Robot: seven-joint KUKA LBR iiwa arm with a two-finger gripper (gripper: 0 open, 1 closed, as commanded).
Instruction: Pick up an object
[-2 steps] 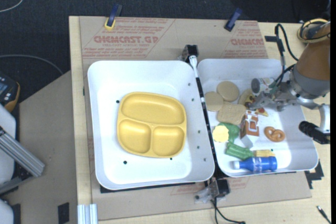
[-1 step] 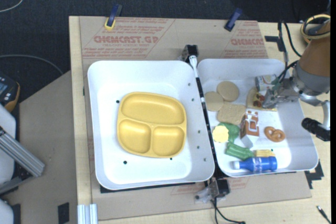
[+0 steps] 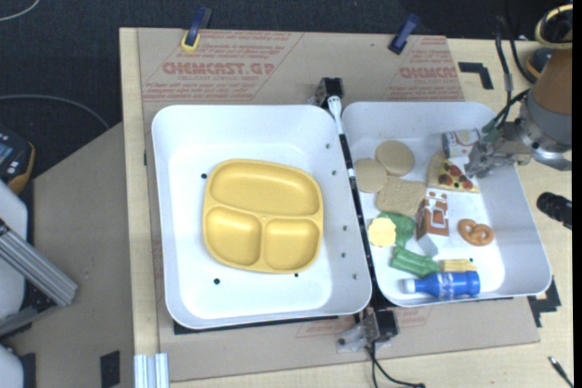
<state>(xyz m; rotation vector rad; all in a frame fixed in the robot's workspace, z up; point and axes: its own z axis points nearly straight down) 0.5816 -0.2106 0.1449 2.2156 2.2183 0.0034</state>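
The right bin (image 3: 518,195) holds several toy foods. A pizza slice (image 3: 450,175) lies near its far right, with a pretzel (image 3: 475,233) and a brown and white carton (image 3: 434,215) in front of it. Two tan round biscuits (image 3: 395,156) and a square cracker (image 3: 400,195) sit mid-bin. A yellow piece (image 3: 382,232), a green vegetable (image 3: 414,263) and a blue bottle (image 3: 446,284) lie toward the front. My gripper (image 3: 473,157) hangs low over the far right of this bin, right at the pizza slice's far edge. Nothing is visibly held.
The left bin (image 3: 173,195) holds a yellow three-compartment plate (image 3: 264,215). The arm (image 3: 550,104) comes in from the right over the right bin's rim. Clamps (image 3: 193,30) hold the cardboard sheet at the back edge.
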